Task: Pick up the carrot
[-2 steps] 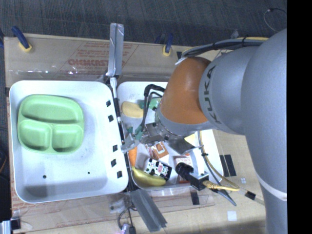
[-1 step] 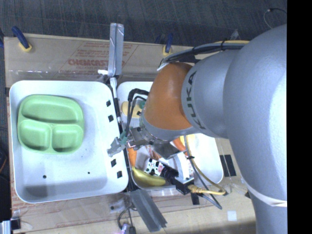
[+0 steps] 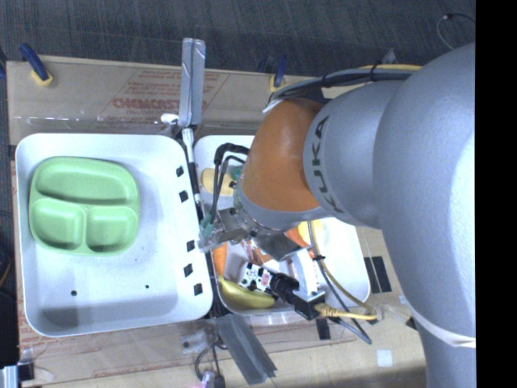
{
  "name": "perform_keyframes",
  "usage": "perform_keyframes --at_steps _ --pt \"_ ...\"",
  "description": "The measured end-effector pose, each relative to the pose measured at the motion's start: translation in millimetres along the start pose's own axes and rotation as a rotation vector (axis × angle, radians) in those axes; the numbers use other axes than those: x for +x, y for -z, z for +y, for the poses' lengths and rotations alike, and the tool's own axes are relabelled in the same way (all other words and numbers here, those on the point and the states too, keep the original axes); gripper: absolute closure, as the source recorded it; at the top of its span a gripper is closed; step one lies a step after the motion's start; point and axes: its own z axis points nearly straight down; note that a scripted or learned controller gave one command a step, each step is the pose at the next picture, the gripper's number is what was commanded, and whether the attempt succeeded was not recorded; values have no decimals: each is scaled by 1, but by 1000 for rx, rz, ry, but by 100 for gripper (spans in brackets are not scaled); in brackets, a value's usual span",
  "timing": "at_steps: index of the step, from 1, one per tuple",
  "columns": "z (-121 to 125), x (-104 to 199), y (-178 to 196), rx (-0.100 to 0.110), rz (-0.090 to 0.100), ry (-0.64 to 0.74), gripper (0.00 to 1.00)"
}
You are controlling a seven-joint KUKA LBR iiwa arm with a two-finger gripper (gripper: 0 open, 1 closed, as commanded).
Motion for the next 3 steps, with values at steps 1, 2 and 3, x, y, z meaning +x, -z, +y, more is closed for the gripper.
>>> perform_keyframes --at_steps 1,2,3 --pt "24 63 58 -4 0 -226 100" --pt "67 131 -80 -6 2 -631 100" --pt "77 150 13 -3 2 -983 100"
